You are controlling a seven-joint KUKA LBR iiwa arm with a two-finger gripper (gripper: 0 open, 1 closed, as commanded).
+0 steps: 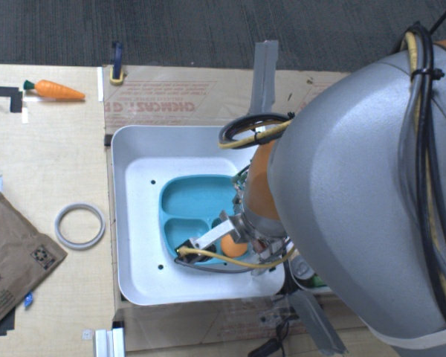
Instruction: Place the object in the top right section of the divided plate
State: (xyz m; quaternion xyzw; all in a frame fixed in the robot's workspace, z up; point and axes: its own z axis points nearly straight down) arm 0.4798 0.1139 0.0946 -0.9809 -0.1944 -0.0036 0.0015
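small orange rounded object (233,247) at lower right of blue divided plate (197,199), plate flat in white bin (134,199)

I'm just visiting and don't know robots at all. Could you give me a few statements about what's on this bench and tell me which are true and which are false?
1. The divided plate is blue. True.
2. The plate sits on the bare wooden bench. False: it lies inside a white bin.
3. A toy carrot lies inside the bin beside the plate. False: it lies on the bench at the upper left, outside the bin.
4. A grey ring lies on the bench to the left of the bin. True.
5. The gripper is over the plate, with a small orange object close by it. True.
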